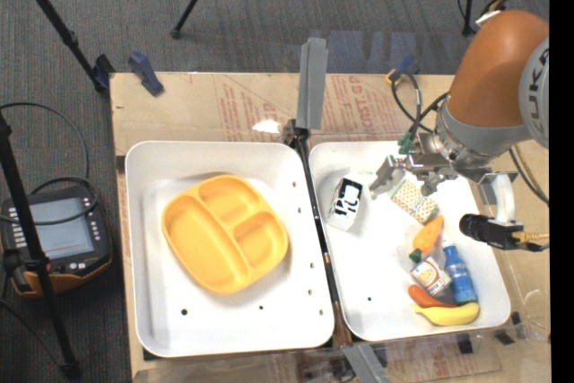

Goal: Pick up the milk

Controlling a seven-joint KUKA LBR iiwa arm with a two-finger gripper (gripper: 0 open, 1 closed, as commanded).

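Observation:
The milk [347, 202] is a small white carton with black markings. It lies in the right bin [377, 323] near that bin's upper left, close to the divider. My gripper [408, 183] hangs to the right of the milk, above a speckled beige packet [417, 203]. Its fingers stand open and apart with nothing between them. A short gap separates the left fingertip [384, 181] from the carton.
Lower right in the right bin lie an orange carrot [429, 237], a blue bottle [458, 274], a small box [429, 275], a red pepper [420, 295] and a banana [447, 314]. The left bin [148, 318] holds a yellow divided plate [224, 231].

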